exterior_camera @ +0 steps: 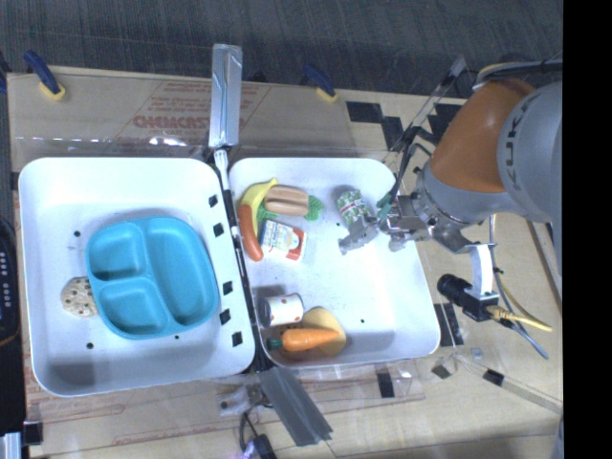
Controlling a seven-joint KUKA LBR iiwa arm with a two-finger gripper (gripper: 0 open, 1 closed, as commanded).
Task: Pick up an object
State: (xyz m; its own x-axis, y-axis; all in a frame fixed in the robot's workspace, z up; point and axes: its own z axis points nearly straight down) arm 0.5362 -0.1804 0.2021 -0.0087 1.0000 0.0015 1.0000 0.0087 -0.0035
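Observation:
My gripper (356, 229) hangs low over the right bin (402, 304), reaching in from the right, in the bin's upper right part. A small green-labelled can (349, 202) lies right beside its tip, on the far side; I cannot tell whether they touch. To the left lie a yellow banana (254, 195), a hot dog in a bun (287, 200), an orange sausage (250, 233) and a small white and red carton (283, 239). At the bin's front sit a small white can (283, 308), a carrot (308, 339) and a tan pear-like piece (323, 319).
The left bin (48, 189) holds a blue divided plate (153, 275) and a cookie (76, 297) by its left wall. A divider with black clips (229, 256) separates the bins. Bare white floor lies under and in front of the gripper.

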